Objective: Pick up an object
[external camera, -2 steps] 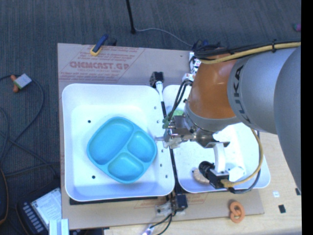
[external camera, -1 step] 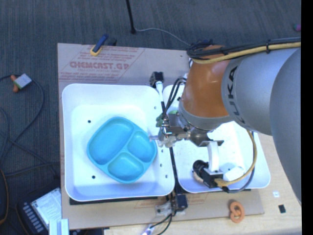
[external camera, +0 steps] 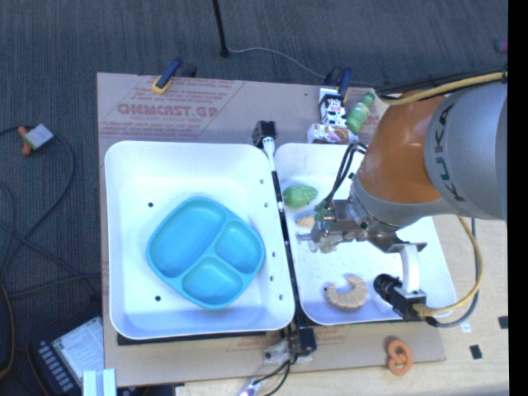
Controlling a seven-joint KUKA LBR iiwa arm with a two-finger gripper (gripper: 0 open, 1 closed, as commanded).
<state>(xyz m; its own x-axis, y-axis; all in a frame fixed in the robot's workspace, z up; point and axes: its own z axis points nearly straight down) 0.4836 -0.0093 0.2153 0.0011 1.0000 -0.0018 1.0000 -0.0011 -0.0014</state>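
The gripper [external camera: 323,231] hangs low over the right bin [external camera: 437,258], its metal tip near the bin's left side, but the wrist above hides too much of it, so I cannot tell whether its jaws are spread or closed, and nothing can be seen held there. Three small things lie in that bin: a green leafy piece [external camera: 299,195] toward the back left, a small tan bit [external camera: 306,220] just in front of it and just beside the gripper tip, and a curved tan pastry [external camera: 346,294] near the front wall. All look like light toy food, probably rubbery or hard plastic and somewhat slick. The green piece is lumpy and looks best pinched across its narrow width; the pastry across its arc, not end to end. The left bin [external camera: 132,172] holds a blue divided plate [external camera: 206,251], broad and flat, which would likely be awkward to pinch except at its rim.
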